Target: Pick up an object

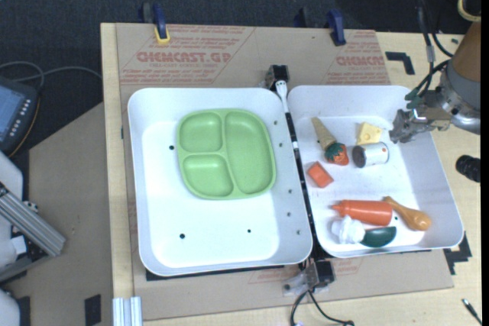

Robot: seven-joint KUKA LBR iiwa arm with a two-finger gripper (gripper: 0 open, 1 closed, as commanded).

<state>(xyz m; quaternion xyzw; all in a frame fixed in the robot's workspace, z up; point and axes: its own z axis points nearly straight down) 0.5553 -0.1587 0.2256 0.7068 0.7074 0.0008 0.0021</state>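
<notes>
The right bin [428, 187] holds several small objects: a tan cone [323, 131], a red and green strawberry-like piece [337, 154], a yellow cheese wedge [370, 133], a grey can on its side [370, 155], an orange block [320, 175], a red-orange bottle [363, 211], a brown drumstick-like piece [409, 214], and a white and dark green item [364, 233]. My gripper [403, 127] hangs at the bin's upper right, just right of the cheese wedge and can. I see nothing held between its fingers.
The left bin [153, 195] carries a green three-compartment plate [227, 153]. A divider with black clamps [278, 77] separates the bins. Blue clamps [160, 17] hold the cardboard at the back. The arm comes in from the right edge.
</notes>
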